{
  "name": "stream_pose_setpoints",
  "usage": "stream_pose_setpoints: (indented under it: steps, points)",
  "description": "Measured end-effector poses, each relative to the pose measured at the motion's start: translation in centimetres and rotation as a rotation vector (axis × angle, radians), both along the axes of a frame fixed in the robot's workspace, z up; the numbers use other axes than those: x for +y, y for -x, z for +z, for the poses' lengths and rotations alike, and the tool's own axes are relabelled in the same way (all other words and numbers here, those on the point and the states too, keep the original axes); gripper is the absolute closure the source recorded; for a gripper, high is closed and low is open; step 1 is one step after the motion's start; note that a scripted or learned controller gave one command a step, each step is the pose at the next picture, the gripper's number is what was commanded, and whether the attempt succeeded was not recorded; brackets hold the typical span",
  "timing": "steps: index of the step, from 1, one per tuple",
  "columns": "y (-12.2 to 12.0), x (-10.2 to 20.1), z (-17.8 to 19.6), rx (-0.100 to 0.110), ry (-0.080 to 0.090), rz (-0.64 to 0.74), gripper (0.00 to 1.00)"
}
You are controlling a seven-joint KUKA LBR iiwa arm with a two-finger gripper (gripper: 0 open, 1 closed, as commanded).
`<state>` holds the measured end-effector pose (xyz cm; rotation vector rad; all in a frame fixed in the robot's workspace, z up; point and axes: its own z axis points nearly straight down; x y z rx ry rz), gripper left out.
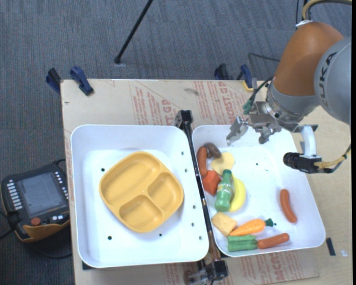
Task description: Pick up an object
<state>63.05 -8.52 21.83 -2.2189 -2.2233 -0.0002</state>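
Note:
My gripper [249, 135] hangs above the far edge of the right bin [267, 171], open, with nothing between its fingers. Below and to its left, toy food is heaped along the bin's left side: a green bottle [224, 190] on a banana [239, 196], a red-orange piece [209, 181], a pale yellow piece [225, 161], a brown piece [212, 150] and a sausage [201, 157]. Near the front lie a cheese wedge [223, 223], a carrot [249, 227], a green vegetable [242, 243] and an orange stick [273, 240]. A lone red sausage [287, 205] lies to the right.
The left bin [89, 159] holds a yellow divided plate [141, 190]. A black fitting [301, 161] on a cable juts over the right bin's right rim. A teach pendant [35, 199] lies on the floor at left. Blue clamps [80, 79] grip the bench's far edge.

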Motion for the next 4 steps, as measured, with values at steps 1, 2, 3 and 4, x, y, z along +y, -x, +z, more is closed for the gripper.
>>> stream_pose_setpoints:
  steps: [1, 2, 3, 4]
  points:
    - [3.7, -5.3, -12.8, 0.005, -0.001, -0.004, 0.0]
    - [9.4, -2.3, -13.1, 0.003, 0.0, -0.005, 0.0]
    - [9.4, -2.2, -12.1, 0.004, -0.002, -0.009, 1.0]
    - [6.8, -1.6, -2.5, -0.002, 0.0, -0.001, 1.0]
